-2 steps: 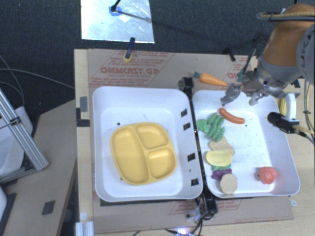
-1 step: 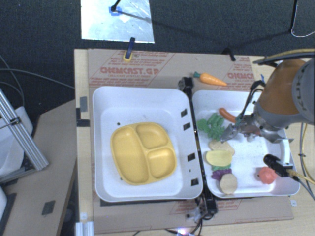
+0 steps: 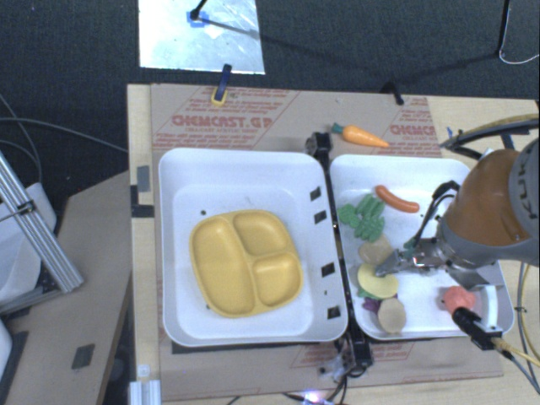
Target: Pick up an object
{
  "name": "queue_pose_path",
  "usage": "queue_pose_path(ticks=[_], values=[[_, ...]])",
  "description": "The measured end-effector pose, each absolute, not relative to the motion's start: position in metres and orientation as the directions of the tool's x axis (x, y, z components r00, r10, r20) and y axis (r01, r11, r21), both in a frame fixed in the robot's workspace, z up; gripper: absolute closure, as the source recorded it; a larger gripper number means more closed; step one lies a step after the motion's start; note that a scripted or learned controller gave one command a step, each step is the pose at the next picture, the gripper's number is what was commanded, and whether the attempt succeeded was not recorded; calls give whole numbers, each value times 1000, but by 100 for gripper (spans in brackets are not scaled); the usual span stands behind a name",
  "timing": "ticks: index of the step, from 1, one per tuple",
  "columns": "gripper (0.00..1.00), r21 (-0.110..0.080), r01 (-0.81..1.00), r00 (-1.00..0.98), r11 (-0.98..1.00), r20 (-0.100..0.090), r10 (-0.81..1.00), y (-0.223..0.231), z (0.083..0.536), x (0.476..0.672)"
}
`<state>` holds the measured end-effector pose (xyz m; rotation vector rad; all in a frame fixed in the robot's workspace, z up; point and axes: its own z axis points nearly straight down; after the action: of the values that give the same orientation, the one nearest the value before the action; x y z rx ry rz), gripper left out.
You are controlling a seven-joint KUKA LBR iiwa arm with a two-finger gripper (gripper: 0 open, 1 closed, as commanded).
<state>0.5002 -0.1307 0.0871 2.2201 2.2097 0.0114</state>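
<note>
Fingers (image 3: pixel 390 266) hover over yellow slice (image 3: pixel 377 283); green toy (image 3: pixel 363 215) and sausage (image 3: pixel 396 198) nearby.

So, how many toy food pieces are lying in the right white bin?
6: an orange-red sausage at the back, a green leafy piece, a beige lump, a yellow slice, a tan round piece in front, and a pink piece. The arm may hide more.

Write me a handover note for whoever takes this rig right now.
Gripper: low in the right bin, over the toy food; open or shut can't be told.
Right bin holds a sausage, green vegetable, yellow piece, beige round, pink piece.
Left bin: yellow divided plate.
Carrot lies on the bench behind the bins.
Done: nothing visibly lifted. Left: grasp and lift one item.
</note>
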Motion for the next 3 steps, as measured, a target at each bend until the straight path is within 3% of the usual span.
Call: queue_pose_path(ticks=[1, 2, 3], values=[[100, 14, 1000, -1, 1, -2, 1000, -130, 99, 503], [100, -1, 1000, -6, 6, 3, 1000, -81, 84, 486], [0, 1, 1000, -1, 1, 0, 1000, -85, 84, 487]])
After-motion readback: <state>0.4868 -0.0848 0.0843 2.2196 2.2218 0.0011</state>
